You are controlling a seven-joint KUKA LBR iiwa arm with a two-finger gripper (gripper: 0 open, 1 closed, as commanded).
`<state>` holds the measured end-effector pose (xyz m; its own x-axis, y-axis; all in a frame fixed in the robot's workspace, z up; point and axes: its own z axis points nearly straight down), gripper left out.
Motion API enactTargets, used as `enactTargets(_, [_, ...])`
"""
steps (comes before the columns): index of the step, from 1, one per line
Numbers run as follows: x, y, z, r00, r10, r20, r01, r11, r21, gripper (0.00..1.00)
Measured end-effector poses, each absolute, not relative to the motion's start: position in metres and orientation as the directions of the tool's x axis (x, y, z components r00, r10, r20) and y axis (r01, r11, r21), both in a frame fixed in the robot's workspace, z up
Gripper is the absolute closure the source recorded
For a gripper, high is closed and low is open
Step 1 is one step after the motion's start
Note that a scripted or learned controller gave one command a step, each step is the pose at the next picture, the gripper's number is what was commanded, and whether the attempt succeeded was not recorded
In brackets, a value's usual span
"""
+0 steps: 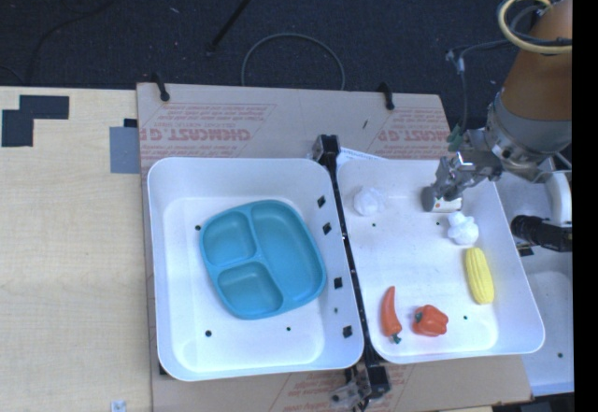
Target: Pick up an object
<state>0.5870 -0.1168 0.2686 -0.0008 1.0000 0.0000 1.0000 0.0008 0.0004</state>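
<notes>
Contents of right bin [505,345], listed from its near rim to its far rim. Orange chilli pepper [389,312], slim and glossy with a green tip, lying just inside the near rim. Beside it, a squat red-orange bell pepper [431,319], smooth plastic look, green stem. Further in, along the bin's right wall, a yellow corn cob [479,274], ribbed and oblong. Beyond the corn, a small lumpy white object [462,230]. Toward the bin's left wall, near the black divider, another pale rounded lump [366,203], hard to identify. Hand [445,195], grey metal, hanging over the far part of the bin just above the white object; whether it is clenched or released cannot be told. Left of the bin, a second white bin [177,345] holding a turquoise three-compartment plate [262,257], smooth with rounded corners.
</notes>
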Motion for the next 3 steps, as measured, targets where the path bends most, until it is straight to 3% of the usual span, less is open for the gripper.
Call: enactTargets(3, [0.556, 0.036, 0.258, -0.005, 1.000, 0.002, 1.000, 0.005, -0.004, 1.00])
